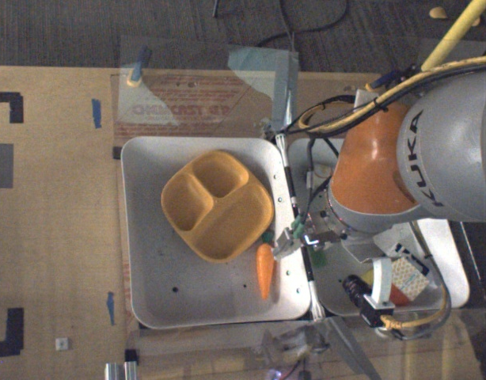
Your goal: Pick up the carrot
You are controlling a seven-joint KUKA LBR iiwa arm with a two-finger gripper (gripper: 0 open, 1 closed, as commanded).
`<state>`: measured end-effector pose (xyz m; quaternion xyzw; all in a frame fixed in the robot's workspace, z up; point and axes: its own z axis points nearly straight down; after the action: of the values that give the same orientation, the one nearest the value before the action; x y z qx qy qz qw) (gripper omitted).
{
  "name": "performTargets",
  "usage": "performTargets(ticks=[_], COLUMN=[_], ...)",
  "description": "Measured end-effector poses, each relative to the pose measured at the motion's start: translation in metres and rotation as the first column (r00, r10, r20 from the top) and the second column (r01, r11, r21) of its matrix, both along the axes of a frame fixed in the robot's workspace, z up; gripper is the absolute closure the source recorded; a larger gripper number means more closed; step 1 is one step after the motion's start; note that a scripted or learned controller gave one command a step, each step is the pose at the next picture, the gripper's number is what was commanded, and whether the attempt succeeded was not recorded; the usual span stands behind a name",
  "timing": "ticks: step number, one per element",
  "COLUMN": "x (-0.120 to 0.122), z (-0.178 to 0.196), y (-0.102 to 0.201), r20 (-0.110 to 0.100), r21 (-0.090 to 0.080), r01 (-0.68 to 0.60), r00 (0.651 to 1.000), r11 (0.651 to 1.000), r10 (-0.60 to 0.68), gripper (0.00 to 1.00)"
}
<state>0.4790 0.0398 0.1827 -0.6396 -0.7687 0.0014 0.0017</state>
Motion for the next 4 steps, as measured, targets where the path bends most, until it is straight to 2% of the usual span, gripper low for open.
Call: performTargets(ticks=[1,2,3,4], x=[0.005,0.024,0.024,0.025], z=[-0.045,0.001,-0.032,-0.036], y=[0.015,0.02,0.034,0.037], r20=[0.02,0.004,0.045,0.055], r21=[-0.014,-0.001,0.001,0.001], r01=[-0.045,-0.014,-0.01,-0.011], r00=[0.999,1.0,0.999,0.998], r11=[0.999,1.0,1.0,1.0], r10=[0.045,0.014,0.01,0.011], gripper=[0.0,0.0,0.0,0.0])
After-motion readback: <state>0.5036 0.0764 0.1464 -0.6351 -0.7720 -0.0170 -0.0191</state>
